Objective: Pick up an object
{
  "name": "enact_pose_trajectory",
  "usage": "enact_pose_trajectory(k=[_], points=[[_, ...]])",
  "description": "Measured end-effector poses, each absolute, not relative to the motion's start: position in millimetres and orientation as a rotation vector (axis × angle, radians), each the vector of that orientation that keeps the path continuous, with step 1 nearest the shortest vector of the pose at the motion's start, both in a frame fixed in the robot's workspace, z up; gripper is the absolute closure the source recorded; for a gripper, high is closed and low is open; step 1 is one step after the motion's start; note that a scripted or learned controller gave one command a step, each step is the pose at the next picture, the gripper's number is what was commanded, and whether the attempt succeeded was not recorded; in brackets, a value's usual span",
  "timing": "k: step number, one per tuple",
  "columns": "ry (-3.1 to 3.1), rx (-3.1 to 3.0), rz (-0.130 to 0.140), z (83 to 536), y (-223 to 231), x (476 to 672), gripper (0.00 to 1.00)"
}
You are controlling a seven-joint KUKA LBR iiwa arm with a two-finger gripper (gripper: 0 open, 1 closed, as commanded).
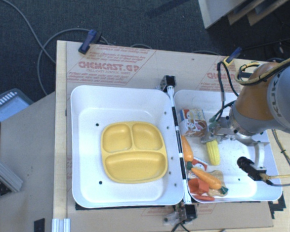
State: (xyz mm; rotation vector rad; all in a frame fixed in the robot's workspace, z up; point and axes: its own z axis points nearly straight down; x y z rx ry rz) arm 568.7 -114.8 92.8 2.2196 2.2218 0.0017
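Dark carpet around a cardboard-topped bench (114, 66) bearing 2 shallow white bins side by side. Left bin (86, 109) occupied by a yellow divided plate (132, 152) with 3 compartments. Right bin (259, 188) crowded with toy food: a corn cob (213, 152) near the middle, 1 carrot (187, 149) along the dividing rim, a 2nd carrot (209, 178) lower down, a printed packet (195, 120) toward the far end.

Reaching in from the right, grey with an orange band: the arm, its gripper (214, 136) low over the right bin, right above the upper tip of the corn cob. Cannot tell from this slant whether open or clamped; nothing seen held.

Likeliest target: the corn cob, directly below and slightly nearer the camera than the gripper. Long axis running from far end to near end of the bin, almost parallel to the dividing rim. Best closed across the short width, after shifting a little toward the cob's middle. Both carrots farther off, toward the left and the near end.
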Motion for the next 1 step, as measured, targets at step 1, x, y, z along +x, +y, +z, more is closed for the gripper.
enact_pose_trajectory(k=[1], points=[[2.223,2.220,0.003,185.0,-15.0,580.1,1.00]])
